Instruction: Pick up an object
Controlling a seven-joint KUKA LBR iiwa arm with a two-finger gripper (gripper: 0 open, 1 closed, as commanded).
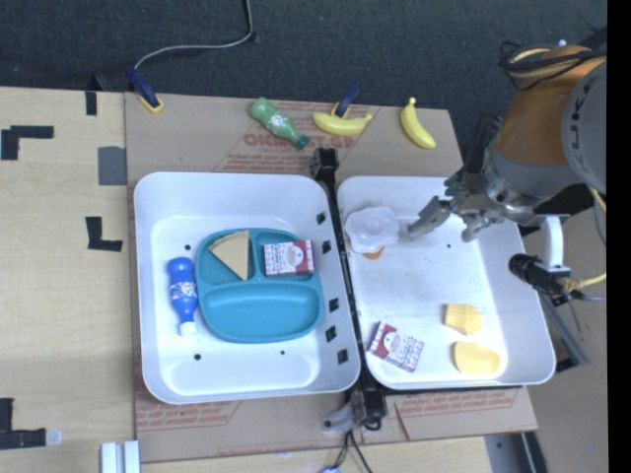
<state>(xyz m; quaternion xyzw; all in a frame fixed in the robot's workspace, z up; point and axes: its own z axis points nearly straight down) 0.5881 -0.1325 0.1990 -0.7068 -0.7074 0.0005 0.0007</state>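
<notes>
My gripper (449, 225) hovers over the upper part of the right bin (513, 304). Its two grey fingers (426, 218) are spread apart with nothing between them, so it is open. Just left of the fingers, a clear plastic cup (370, 231) lies by the bin's left wall. Lower in the same bin are a red and white carton (396, 347), a yellow block (462, 317) and a pale yellow piece (476, 359).
The left bin (158, 363) holds a blue divided plate (258, 304) with a tan wedge (233, 252) and a small red carton (288, 258), plus a blue bottle (181, 294). Behind the bins lie a green bottle (277, 122) and two bananas (341, 122) (417, 126).
</notes>
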